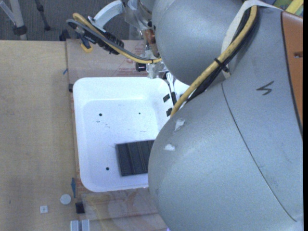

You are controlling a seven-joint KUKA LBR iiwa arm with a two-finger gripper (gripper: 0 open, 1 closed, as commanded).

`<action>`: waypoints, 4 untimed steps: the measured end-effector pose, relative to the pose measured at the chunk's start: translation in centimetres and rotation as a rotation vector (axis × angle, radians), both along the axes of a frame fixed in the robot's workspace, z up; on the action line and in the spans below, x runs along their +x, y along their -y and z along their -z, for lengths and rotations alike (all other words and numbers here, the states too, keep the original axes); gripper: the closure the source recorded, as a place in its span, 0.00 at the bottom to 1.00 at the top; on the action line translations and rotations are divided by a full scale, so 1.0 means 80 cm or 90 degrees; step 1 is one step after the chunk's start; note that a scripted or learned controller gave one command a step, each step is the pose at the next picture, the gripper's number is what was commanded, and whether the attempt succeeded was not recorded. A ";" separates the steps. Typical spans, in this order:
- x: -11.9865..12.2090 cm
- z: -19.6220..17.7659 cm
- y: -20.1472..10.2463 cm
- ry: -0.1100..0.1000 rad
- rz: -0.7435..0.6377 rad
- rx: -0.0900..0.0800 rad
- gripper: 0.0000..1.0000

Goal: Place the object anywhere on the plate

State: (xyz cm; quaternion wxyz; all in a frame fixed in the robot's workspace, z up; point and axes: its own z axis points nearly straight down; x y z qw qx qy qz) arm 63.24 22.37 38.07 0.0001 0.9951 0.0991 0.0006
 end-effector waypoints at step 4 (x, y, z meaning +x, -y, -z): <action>0.010 -0.068 -0.001 -0.001 -0.085 -0.001 1.00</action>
